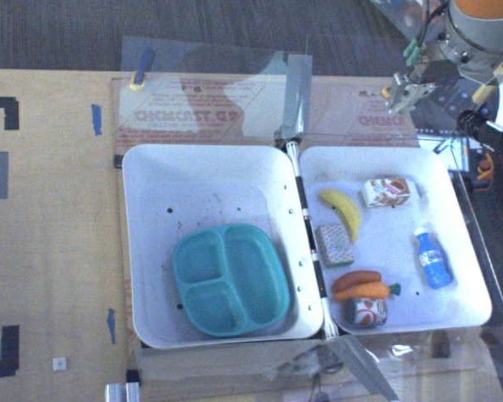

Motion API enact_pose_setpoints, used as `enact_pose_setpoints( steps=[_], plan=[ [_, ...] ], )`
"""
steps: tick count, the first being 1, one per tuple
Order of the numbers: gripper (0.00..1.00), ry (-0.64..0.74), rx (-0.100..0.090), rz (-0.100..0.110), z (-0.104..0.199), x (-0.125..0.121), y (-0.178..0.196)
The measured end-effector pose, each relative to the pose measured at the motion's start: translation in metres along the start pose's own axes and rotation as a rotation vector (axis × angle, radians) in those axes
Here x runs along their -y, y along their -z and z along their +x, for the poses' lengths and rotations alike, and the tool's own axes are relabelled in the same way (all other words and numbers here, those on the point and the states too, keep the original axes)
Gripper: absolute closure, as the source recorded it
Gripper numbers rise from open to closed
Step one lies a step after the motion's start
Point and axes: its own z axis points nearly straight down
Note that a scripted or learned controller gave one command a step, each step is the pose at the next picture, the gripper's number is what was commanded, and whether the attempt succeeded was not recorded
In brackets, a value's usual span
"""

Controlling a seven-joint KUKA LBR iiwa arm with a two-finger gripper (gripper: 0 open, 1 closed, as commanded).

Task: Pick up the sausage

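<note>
The sausage (355,279) is a reddish-brown link lying near the front of the right bin (453,199), touching an orange carrot (365,291) just in front of it. My gripper (401,93) hangs high at the upper right, above the bench behind the right bin's back edge and well away from the sausage. Nothing is seen between its fingers.
In the right bin lie a yellow banana (342,211), a white and red packet (386,193), a blue bottle (433,260), a patterned sponge (334,245) and a small can (366,311). The left bin (151,182) holds a teal divided plate (230,279).
</note>
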Motion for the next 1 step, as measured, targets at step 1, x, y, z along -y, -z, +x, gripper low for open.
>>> enact_pose_setpoints(
  steps=[1],
  plan=[
    [1.0,-0.001,-0.021,0.033,0.0099,-0.0149,-0.0714]
  ],
)
